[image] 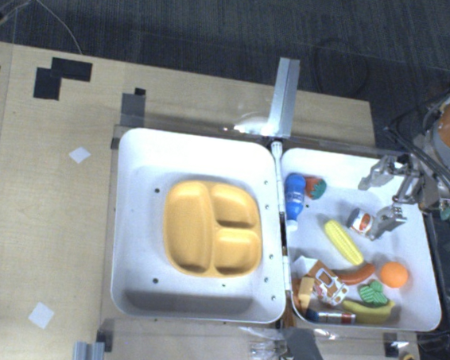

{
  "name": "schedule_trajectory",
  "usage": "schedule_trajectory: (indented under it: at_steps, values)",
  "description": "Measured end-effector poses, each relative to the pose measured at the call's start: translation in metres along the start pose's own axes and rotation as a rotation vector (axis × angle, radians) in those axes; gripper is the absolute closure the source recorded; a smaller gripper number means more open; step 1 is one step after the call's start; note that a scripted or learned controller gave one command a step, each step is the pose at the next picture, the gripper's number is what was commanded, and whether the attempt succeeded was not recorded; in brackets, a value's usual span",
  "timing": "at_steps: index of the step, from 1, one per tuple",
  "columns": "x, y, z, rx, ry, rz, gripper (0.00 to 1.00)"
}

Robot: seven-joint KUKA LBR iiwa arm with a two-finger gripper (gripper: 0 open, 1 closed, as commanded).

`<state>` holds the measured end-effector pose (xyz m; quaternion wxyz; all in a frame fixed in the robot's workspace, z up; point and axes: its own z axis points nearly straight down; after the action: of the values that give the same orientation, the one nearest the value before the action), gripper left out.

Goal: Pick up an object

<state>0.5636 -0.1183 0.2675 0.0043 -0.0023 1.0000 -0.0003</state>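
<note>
Tool (pixel 383 202) open above right bin, small can (pixel 360 222) just beside one fingertip

Bright, even light falls from overhead. Glare whitens the white bins (pixel 126 205) and the bench (pixel 37 219), with soft shadows inside the bins' walls. Focus is slightly soft throughout.

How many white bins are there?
2. The left bin holds a yellow tray. The right bin holds the toys, with the hand over it.
</note>
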Motion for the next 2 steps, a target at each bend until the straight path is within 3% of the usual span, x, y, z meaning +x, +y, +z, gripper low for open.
schedule_trajectory:
  at_steps: [1, 2]
  values:
    - [-0.034, -0.029, -0.034, 0.002, -0.005, -0.029, 0.00]
    - [0.061, -0.090, 0.064, 0.000, 0.006, -0.171, 0.00]
